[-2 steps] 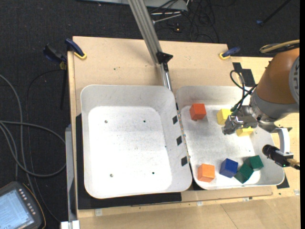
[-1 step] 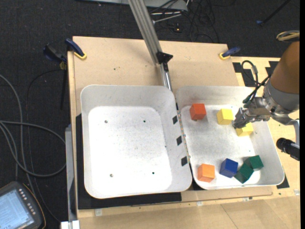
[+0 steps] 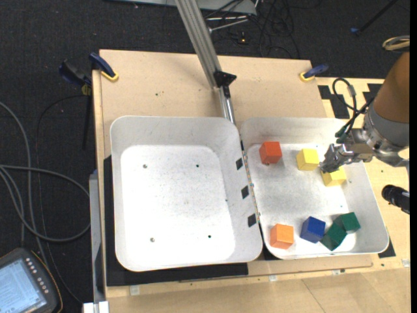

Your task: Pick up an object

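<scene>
The right bin (image 3: pixel 365 194) holds several small cubes. A red cube (image 3: pixel 270 152) and a yellow cube (image 3: pixel 307 159) lie near its far side. A second yellow cube (image 3: pixel 335 177) lies just right of them, and my gripper (image 3: pixel 330 164) hangs directly over its far edge, partly covering it. Whether the gripper touches that cube is unclear. Along the near side sit an orange cube (image 3: pixel 281 235), a blue cube (image 3: pixel 313 229) and two green cubes (image 3: pixel 350 222) (image 3: pixel 334 236) packed close together.
The left bin (image 3: pixel 124 175) lies beside the right one, and their rims meet at the middle. A slanted metal pole (image 3: pixel 199 34) runs down to the far junction of the bins. Clamps sit at the bench's far corners.
</scene>
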`<state>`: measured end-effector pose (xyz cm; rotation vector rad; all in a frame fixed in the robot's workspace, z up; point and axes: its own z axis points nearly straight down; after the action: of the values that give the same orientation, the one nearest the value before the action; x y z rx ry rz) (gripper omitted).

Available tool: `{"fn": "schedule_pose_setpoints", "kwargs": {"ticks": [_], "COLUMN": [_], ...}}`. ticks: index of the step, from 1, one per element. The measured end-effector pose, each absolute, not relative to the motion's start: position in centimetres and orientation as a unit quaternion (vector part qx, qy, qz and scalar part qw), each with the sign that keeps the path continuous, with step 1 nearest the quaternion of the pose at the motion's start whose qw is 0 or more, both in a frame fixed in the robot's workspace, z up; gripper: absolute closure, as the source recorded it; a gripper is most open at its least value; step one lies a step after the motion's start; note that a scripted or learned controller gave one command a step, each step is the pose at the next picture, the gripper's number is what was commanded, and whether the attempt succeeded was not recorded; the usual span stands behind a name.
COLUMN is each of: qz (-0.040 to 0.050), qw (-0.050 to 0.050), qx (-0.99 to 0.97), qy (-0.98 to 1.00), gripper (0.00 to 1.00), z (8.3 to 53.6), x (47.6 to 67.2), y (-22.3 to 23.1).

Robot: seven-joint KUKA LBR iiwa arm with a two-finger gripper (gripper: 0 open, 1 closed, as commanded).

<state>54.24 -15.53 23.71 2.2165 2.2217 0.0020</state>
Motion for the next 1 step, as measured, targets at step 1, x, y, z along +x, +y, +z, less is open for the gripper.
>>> {"fn": "schedule_pose_setpoints", "kwargs": {"ticks": [1], "qz": [0.0017], "qw": [0.001], "qx": [0.704], "qy": [0.71], "gripper": [1.0], "z": [24.68], "x": [54.96], "y": [-10.34]}}
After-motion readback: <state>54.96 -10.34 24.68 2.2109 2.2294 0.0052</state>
